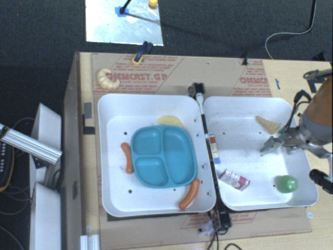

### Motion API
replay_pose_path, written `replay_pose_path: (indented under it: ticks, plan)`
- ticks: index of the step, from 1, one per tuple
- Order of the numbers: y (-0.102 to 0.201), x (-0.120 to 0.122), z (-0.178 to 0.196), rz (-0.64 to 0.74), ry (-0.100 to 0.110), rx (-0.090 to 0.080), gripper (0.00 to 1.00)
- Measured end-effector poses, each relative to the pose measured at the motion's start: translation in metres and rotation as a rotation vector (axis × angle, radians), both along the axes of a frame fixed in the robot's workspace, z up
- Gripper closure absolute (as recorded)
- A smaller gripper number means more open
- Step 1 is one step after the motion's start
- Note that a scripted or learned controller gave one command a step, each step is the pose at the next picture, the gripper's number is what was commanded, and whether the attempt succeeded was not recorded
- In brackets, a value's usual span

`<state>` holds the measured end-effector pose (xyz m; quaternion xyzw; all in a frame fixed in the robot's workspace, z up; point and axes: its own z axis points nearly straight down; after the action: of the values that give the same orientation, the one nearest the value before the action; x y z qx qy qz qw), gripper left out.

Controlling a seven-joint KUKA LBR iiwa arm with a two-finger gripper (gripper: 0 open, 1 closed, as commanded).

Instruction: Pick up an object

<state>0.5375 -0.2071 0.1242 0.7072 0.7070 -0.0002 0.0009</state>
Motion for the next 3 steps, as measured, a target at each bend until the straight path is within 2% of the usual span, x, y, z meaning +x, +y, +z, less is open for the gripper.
replay_pose_path:
  ticks: [1,2,3]
  plan:
    - [0.023,0.051,0.058,0.004,-0.004,0.001,0.00]
    - [0.023,0.051,0.068,0.006,-0.005,0.000,1.00]
    - [0.023,0.051,0.068,0.006,-0.005,0.000,0.00]
